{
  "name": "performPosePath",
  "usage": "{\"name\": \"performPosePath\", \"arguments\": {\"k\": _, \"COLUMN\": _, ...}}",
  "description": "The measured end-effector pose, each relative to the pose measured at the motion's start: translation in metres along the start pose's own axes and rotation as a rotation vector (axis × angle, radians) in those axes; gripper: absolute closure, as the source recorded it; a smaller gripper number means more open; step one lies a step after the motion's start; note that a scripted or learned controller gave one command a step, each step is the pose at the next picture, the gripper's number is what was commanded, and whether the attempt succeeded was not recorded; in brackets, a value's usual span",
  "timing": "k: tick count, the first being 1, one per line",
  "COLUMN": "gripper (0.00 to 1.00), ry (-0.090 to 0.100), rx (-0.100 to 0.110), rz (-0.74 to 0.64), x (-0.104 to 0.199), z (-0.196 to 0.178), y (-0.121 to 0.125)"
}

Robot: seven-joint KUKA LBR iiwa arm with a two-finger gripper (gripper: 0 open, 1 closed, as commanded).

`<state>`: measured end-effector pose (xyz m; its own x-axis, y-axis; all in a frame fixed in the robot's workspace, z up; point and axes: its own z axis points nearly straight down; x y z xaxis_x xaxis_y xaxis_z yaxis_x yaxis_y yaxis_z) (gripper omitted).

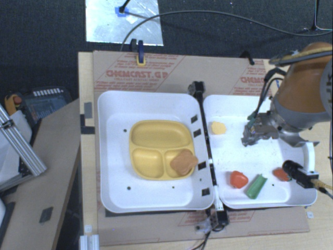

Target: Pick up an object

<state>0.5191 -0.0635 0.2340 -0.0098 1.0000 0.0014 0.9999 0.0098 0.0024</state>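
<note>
**Around the Two Bins**

A tan board (pixel 156 72) printed with red lettering lies under both white bins. A yellow clamp (pixel 140 56) grips its far edge. Beyond it, a shiny metal sheet (pixel 122 14) lies on dark carpet, with a grey cable (pixel 223 17) curving across. At left, a beige table (pixel 41 176) carries an aluminium rail (pixel 18 139).

One camera hangs fixed above the bench (pixel 171 66), looking down at a slant and set far enough back to take in both white bins: the left bin (pixel 112 139) and the right bin (pixel 270 199). The arm (pixel 307 87) enters from the right side.
</note>
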Motion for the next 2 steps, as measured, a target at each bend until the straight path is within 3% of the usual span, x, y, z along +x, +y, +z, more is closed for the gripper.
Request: {"name": "performPosePath", "arguments": {"k": 2, "gripper": 1.00, "ry": 0.000, "rx": 0.002, "rz": 0.000, "x": 0.097, "z": 0.014, "y": -0.006}}
